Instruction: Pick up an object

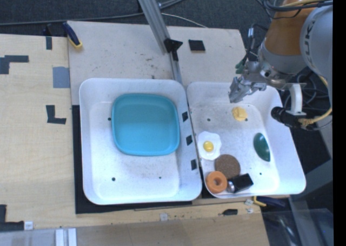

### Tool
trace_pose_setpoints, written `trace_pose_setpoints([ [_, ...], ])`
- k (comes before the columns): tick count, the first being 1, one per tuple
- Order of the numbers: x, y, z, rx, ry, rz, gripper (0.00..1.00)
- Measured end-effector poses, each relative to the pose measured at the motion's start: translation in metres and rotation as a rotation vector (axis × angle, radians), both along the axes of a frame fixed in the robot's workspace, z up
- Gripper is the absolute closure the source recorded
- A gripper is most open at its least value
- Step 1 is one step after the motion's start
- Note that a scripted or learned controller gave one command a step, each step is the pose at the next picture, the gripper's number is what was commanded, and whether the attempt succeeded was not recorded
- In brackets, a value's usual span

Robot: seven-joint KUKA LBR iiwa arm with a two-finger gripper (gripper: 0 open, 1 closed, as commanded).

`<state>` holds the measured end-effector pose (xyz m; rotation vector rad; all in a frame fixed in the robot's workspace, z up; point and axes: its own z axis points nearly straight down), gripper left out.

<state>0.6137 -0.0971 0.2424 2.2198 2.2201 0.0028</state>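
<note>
Yellow piece lies just below the gripper — apparently apart; its grip state unclear.

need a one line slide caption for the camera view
KUKA arm's gripper poised above a small yellow piece in the right bin; a teal plate fills the left bin.

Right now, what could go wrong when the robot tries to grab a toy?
The gripper hangs just above the small yellow piece, which is tiny, so the fingers might close beside it and miss. The fried egg, brown cookie, orange donut and black piece sit crowded together, so grabbing one could bump another.
</note>
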Motion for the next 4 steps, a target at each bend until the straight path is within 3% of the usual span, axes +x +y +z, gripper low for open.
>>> trace_pose_setpoints([
  [3, -0.048, 0.139, -0.019, 0.001, 0.004, 0.005, 1.00],
  [4, -0.067, 0.190, -0.008, 0.002, 0.003, 0.005, 1.00],
])
